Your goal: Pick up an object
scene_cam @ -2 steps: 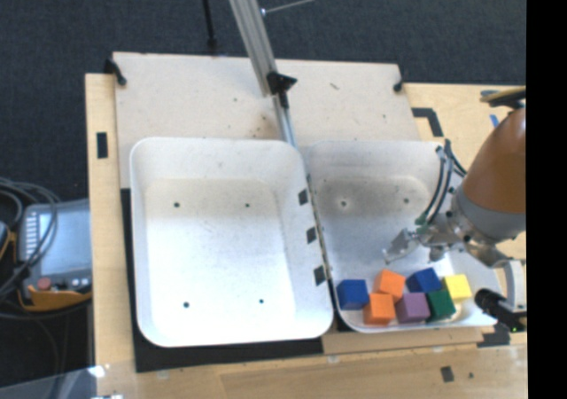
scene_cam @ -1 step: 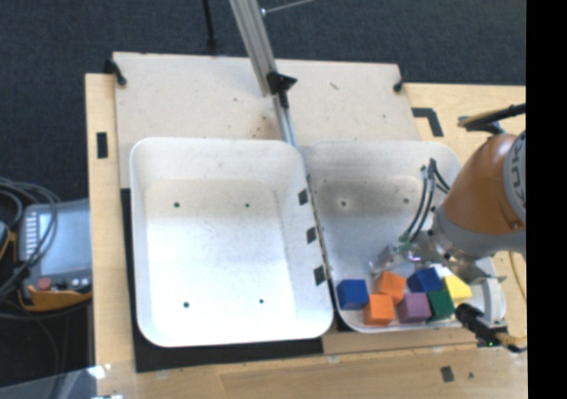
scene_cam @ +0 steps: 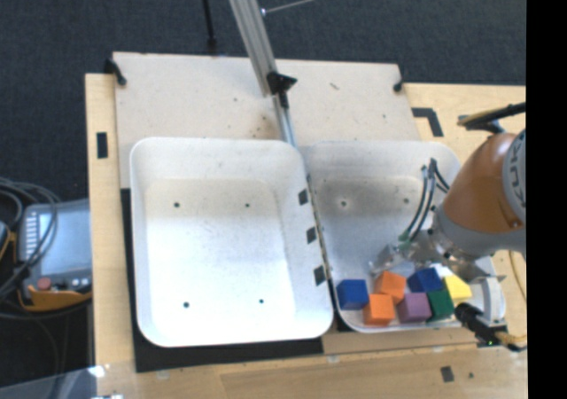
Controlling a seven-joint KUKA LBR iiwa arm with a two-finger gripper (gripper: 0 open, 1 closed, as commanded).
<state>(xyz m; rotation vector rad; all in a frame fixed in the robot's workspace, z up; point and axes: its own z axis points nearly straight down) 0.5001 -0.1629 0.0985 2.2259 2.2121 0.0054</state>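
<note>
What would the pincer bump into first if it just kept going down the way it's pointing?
Probably the cluster of coloured blocks: the pincer points down into the right bin's near corner, just above the orange block and blue block. Which one comes first is unclear, since depth is hard to judge.

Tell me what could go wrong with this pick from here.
1. The blocks are packed tight in the right bin's near corner: blue block, orange blocks, purple, green, yellow. The fingers may not fit between them, or may pinch two.
2. The gripper works close to the bin wall and could strike it.
3. The arm hides part of the pile, so a miss may be hard to spot.
</note>
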